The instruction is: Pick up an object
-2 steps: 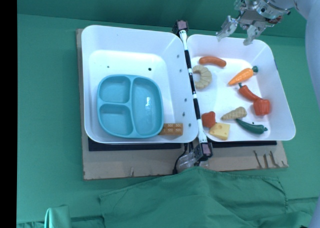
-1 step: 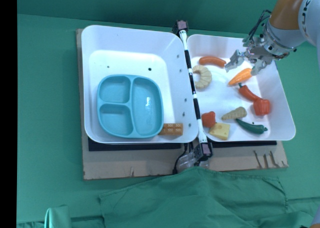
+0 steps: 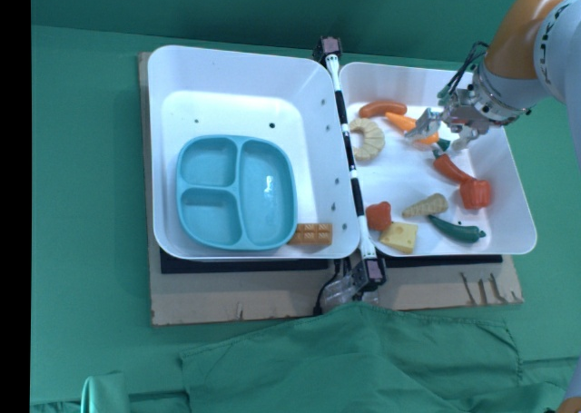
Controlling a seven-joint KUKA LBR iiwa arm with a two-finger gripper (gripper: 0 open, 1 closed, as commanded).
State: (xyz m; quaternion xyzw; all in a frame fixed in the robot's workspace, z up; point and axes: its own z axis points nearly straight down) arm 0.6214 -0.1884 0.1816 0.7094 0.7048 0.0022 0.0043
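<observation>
A: Nearest the hand [image 3: 438,126]?
B: The orange carrot [image 3: 402,120], touching its left finger, long axis running leftward away from it.
A: Fingers?
B: Apart, holding nothing. Farther beyond lies the sausage [image 3: 381,109], parallel.

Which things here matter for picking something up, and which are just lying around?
Job: gripper; right bin toys: sausage, carrot, cheese wedge, green pepper.
Lying about: blue divided plate, orange waffle block, green cloth.
</observation>
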